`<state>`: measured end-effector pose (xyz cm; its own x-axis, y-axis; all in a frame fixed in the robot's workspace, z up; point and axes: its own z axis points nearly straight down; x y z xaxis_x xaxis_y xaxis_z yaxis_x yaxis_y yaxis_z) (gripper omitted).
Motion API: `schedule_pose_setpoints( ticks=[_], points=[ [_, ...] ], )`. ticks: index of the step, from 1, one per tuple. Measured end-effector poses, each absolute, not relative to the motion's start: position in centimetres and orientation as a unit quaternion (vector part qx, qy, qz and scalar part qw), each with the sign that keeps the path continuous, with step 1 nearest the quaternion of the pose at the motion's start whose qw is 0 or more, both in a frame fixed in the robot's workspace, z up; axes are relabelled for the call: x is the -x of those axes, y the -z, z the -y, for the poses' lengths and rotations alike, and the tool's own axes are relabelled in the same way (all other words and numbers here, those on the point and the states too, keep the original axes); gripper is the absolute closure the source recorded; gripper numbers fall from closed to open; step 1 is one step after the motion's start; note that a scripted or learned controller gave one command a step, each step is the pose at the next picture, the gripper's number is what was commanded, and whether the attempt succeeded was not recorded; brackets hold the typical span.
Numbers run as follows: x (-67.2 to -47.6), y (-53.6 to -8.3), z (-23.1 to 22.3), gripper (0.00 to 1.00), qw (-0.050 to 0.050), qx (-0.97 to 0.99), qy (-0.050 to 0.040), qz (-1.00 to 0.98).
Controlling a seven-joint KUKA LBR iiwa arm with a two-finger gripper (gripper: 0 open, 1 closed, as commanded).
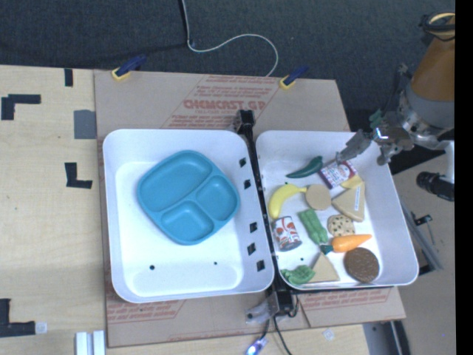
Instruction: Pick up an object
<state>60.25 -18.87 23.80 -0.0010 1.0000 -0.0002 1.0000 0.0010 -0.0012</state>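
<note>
Currently: hand (367,146) over right bin's (405,220) far edge, fingers spread, holding nothing. Target candidate: purple packet (336,174) just beneath, near far-right corner. Advice: descend vertically, straddle packet, avoid green pepper (304,168).

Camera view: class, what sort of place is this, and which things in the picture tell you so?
Probably a robot lab test bench. A robot arm reaches over two white bins on taped-down cardboard; one bin holds a blue tray, the other toy food such as a banana and a carrot.
</note>
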Motion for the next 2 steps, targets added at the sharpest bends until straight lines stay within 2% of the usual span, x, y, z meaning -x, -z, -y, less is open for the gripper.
schedule_pose_setpoints(
  ticks=[1,2],
  points=[
    [-55.37,-42.58,18.92,0.00,-0.008,0.707,0.0041,0.707],
    [-55.48,-42.47,18.80,1.00,-0.001,0.707,-0.0004,0.708]
  ],
)
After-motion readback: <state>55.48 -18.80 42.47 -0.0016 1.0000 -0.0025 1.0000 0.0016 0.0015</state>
